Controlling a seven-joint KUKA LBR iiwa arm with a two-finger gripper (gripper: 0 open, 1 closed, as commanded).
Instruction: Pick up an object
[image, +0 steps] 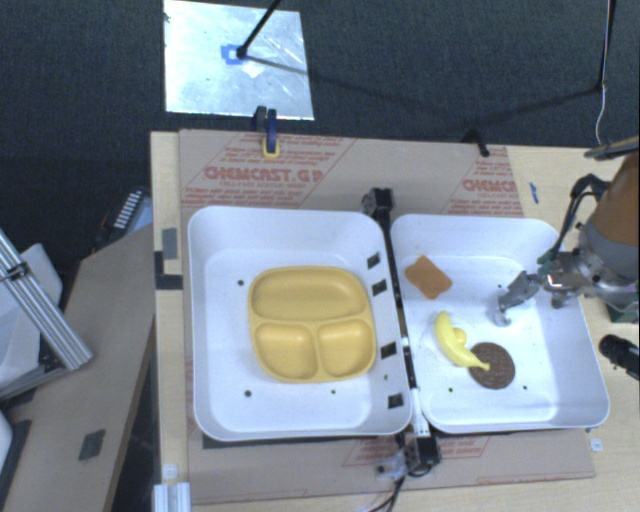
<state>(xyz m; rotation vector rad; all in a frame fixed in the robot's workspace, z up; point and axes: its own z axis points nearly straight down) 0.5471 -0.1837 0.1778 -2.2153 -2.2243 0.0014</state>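
Note:
The right bin (575, 395) holds an orange-brown square piece (428, 276) at its upper left, a yellow banana-shaped toy (453, 341) near its middle, and a dark brown round cookie (491, 364) just right of the banana. My gripper (507, 303) reaches in from the right and hangs over the bin's right half, up and to the right of the cookie, apart from all three objects. Nothing shows between its fingers.
The left bin (215, 300) holds a yellow divided plate (308, 322) with three compartments. A black divider clamp (390, 300) runs between the bins. Both bins rest on a cardboard sheet (330, 170). A shiny metal plate (238, 60) lies beyond the bench.

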